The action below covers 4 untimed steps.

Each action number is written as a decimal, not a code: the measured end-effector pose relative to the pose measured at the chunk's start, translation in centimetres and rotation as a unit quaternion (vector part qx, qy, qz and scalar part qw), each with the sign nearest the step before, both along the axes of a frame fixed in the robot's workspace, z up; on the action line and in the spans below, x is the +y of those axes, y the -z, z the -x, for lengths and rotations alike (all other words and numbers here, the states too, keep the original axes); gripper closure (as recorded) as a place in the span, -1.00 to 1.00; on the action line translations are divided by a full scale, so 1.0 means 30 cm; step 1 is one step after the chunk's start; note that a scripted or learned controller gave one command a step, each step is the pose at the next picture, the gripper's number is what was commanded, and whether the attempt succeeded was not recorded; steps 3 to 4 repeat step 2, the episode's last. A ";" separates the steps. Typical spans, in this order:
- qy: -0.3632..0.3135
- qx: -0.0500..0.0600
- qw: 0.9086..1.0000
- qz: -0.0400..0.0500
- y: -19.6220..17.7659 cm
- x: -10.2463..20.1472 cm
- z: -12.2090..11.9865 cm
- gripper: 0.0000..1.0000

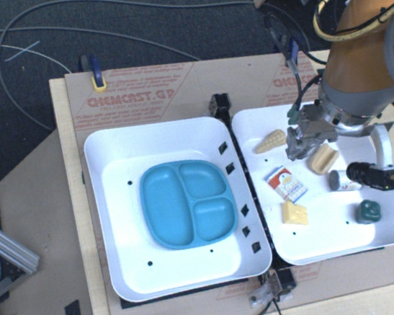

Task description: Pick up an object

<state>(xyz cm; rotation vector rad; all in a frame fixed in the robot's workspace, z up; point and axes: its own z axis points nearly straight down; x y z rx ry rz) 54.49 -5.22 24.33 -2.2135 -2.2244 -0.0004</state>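
My gripper (299, 146) hangs over the right bin (340, 242), near its back middle. A tan cone-shaped piece (270, 140) lies just to its left, and a tan cylinder (323, 159) just to its right. In front of the gripper lie a small red, white and blue box (285, 183) and a yellow wedge (294, 213). A dark green lump (368, 212) sits at the bin's front right, with a small grey piece (335, 181) behind it. I see nothing held in the gripper.
The left bin (111, 165) holds a blue divided plate (189, 203) in its middle. A black divider with clips (241, 183) runs between the bins. The grey and orange arm (363, 42) comes in from the upper right over the right bin's back corner.
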 end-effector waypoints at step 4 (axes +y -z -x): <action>0.000 -0.002 1.000 0.001 0.035 0.349 -0.014 1.00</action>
